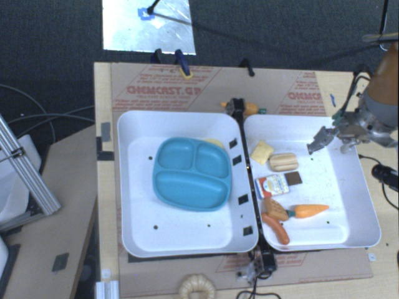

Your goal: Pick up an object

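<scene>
The bread roll [283, 162] lies nearest the end effector [317, 142], whose state I cannot tell, so descend squarely over it, avoiding the cheese wedge [262, 151].

Bins [187, 245]: smooth, glossy white plastic; tray [192, 173]: matt blue plastic; bench board [162, 86]: brown cardboard, printed, matt; floor [50, 36]: dark, rough carpet; sheet [148, 17]: shiny, foil-like; gripper [319, 141]: grey metal; carrot [310, 210]: glossy orange plastic.

Arm [381, 98] cut off by the right edge above the wrist; pale yellow piece [214, 143] mostly hidden behind blue divided plate [192, 172]; gripper [320, 141] fingers too blurred to judge; label on small packet [272, 185] illegible.
</scene>
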You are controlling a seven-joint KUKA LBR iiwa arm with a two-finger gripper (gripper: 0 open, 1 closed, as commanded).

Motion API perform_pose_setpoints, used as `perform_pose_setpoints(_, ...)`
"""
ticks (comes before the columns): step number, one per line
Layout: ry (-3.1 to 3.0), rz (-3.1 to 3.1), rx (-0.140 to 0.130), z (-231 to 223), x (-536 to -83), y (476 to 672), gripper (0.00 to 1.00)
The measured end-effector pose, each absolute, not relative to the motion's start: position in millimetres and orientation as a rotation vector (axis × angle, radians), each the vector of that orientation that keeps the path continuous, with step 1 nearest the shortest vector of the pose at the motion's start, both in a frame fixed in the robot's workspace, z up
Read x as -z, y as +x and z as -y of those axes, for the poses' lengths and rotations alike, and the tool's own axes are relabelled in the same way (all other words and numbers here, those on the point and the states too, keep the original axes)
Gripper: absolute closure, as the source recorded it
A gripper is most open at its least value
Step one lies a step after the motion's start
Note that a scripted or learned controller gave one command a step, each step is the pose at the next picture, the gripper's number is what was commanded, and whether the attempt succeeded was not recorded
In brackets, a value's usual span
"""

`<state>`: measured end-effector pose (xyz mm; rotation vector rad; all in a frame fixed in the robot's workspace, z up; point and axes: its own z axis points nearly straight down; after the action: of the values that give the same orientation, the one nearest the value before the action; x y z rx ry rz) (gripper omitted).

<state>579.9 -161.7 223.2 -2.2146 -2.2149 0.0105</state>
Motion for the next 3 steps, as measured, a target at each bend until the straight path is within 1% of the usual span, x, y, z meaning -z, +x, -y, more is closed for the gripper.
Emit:
perform_pose_setpoints(1, -2.219, 2.226, 0.001, 161, -231, 582.4, 0.0)
perform_pose_setpoints(2, -2.217, 2.225, -0.001, 158, -188, 588.3, 0.0)
perform_pose_setpoints(3, -2.219, 2.221, -0.002, 159, -133, 578.4, 0.0)
